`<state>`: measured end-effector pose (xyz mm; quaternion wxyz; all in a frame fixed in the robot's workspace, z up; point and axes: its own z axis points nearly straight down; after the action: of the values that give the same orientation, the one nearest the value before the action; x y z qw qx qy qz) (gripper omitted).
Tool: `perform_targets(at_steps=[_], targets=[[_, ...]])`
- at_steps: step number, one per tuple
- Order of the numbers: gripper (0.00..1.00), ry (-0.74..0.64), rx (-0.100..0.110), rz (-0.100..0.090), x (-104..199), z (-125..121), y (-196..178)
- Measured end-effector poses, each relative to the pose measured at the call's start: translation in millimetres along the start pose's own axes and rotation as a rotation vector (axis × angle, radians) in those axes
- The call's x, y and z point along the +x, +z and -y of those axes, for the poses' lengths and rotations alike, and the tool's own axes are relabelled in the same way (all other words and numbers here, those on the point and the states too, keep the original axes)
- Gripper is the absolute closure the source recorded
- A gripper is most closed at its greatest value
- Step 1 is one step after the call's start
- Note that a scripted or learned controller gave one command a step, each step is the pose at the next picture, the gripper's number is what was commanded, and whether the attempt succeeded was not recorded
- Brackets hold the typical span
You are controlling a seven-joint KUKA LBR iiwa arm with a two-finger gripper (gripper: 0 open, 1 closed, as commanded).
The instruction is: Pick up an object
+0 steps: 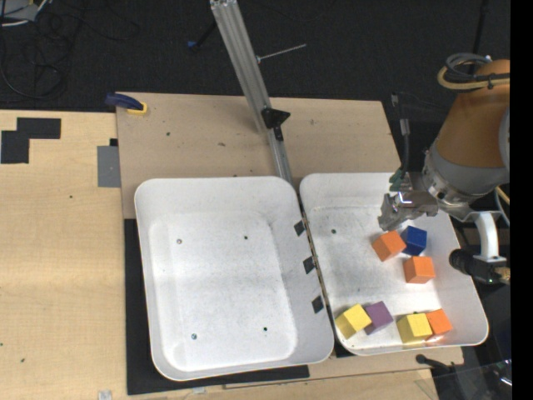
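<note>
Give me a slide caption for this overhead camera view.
Gripper hovers over right bin near orange cube and blue cube.

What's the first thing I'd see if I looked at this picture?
Probably the little colored blocks in the right bin: an orange block and a blue block sit close together near the middle, with yellow, purple and orange ones along the near edge. Right above the orange and blue pair hangs the gripper of the big grey and orange arm. The left bin sits beside it.

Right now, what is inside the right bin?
The right bin holds seven blocks: three orange, one blue, two yellow, one purple. The gripper hangs above it; whatever lies beneath the gripper is covered.
</note>
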<state>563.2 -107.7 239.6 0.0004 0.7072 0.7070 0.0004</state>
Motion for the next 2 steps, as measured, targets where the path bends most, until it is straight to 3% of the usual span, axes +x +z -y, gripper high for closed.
perform_targets(at_steps=[2], targets=[[1.00,-0.005,0.006,-0.003,108,12,18]])
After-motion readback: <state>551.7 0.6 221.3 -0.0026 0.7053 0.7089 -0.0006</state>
